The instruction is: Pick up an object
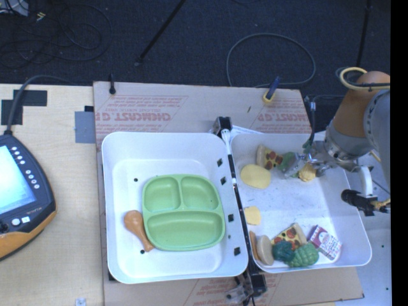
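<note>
Near right bin's far edge: pincer low among toys | yellow piece touching its near side, green-red piece toward centre wall | grip state: cannot tell, tips blurred | possibly over yellow piece | pale yellow disc farther left

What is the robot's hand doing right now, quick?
Gripper: low in the right bin, by a small yellow toy; open or shut cannot be told.
</note>
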You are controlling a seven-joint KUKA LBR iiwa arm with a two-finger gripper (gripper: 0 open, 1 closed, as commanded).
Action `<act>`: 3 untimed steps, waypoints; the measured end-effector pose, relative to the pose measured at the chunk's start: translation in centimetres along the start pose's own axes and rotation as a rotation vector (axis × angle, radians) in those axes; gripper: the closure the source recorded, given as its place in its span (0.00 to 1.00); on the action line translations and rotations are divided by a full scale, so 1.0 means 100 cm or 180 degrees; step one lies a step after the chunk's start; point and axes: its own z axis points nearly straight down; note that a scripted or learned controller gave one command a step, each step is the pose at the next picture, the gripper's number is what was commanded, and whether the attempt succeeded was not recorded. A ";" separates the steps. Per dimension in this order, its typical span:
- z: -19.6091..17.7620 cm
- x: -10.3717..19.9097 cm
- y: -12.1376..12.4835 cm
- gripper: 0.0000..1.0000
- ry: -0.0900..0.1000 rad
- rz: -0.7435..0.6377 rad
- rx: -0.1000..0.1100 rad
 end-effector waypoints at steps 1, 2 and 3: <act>-0.010 0.001 -0.003 1.00 0.0006 -0.0005 0.0023; 0.000 0.061 0.001 1.00 0.0002 -0.0003 0.0015; -0.165 0.136 -0.046 1.00 0.0015 -0.0016 -0.0019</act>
